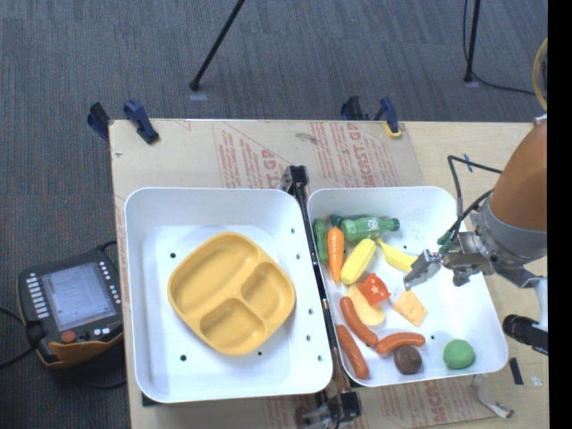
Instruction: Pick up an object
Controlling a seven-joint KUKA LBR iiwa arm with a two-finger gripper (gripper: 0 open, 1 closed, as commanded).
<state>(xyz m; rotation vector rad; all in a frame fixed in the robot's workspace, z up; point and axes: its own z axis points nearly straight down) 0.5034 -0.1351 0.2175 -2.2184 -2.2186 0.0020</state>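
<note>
The right bin (465, 315) holds several toy foods: a green bottle (366, 227), a carrot (335, 250), a corn cob (357, 260), a banana (396, 256), a red pepper (375, 289), a cheese wedge (411, 308), sausages (357, 322), a brown ball (408, 358) and a green lime (459, 354). My gripper (420, 271) hangs over this bin's right half, just above the cheese wedge and right of the banana. Nothing shows as held by it.
The left bin (147, 266) contains a yellow three-compartment plate (232, 290). A teach pendant (67, 304) lies off the bench at the left. Blue clamps (140, 119) grip the bench's far edge. A loose cable (460, 181) arcs above the right bin's far corner.
</note>
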